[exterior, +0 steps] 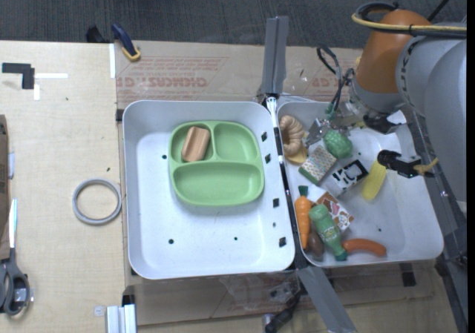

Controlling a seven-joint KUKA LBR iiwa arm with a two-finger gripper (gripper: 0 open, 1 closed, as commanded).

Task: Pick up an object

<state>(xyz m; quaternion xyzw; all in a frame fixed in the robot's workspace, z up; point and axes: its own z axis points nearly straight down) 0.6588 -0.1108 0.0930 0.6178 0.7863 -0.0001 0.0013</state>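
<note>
My gripper (329,126) is low in the back of the right bin (415,239), just above a round green toy (338,143) and to the right of a croissant (292,136). Around them lie a pale checked box (318,163), a black-and-white piece (349,173), a yellow piece (373,181), a carrot (303,214), a green bottle (327,228) and a red-orange sausage (364,248). I see nothing lifted off the bin floor.
The left bin (148,235) holds a green divided plate (217,176) with a bread roll (195,143) in one compartment. A metal divider (275,64) runs between the bins. On the bench to the left lie a tape ring (96,200) and scissors (13,283).
</note>
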